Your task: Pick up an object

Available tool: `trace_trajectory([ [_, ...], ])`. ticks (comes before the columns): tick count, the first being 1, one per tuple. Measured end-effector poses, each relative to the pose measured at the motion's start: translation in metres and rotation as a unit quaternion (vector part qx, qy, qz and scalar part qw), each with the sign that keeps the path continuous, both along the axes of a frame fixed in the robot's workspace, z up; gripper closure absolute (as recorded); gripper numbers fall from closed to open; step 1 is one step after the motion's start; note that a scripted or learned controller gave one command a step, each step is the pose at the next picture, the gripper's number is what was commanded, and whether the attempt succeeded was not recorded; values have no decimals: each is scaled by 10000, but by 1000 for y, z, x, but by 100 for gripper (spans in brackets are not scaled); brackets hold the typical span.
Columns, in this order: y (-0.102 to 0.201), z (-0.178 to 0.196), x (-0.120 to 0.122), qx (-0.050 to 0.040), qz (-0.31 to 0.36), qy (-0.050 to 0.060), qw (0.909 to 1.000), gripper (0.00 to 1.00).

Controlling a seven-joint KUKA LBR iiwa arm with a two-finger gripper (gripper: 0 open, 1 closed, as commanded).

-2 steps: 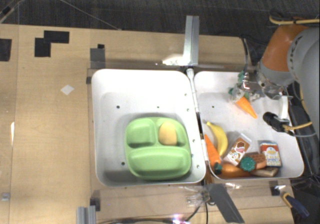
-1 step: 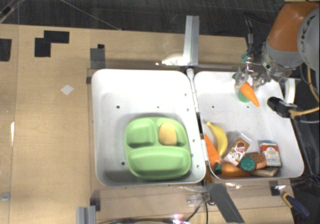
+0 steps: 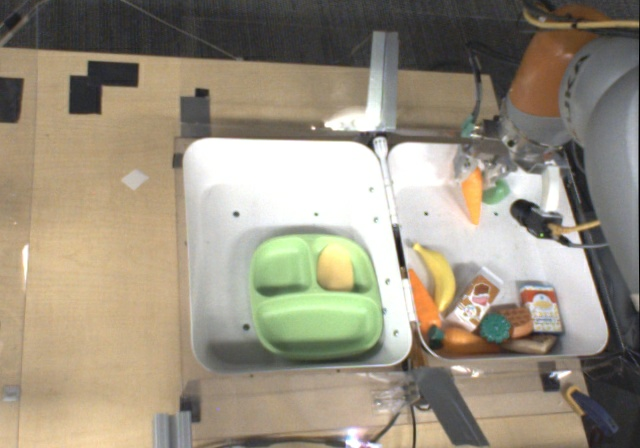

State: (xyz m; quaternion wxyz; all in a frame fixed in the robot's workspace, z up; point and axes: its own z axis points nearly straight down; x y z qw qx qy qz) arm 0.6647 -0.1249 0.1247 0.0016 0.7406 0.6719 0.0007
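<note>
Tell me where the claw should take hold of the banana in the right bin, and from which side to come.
Grip the banana at its middle, coming straight down from above, fingers closing across its width. It lies flat and curved, its upper tip near the divider and its lower end beside the carrot and the snack packet. The midsection has the most free space around it, so a top approach there seems safest.

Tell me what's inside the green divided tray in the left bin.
The green tray holds one yellow, lemon-like fruit in its upper right compartment. The upper left and the long lower compartments look bare. Anything beneath the fruit, or under the tray itself, is covered and cannot be seen.
</note>
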Motion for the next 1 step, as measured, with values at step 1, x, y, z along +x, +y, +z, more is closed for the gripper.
trace_trajectory([
  [1, 65, 72, -49, 5, 844, -10, 9964, 100],
])
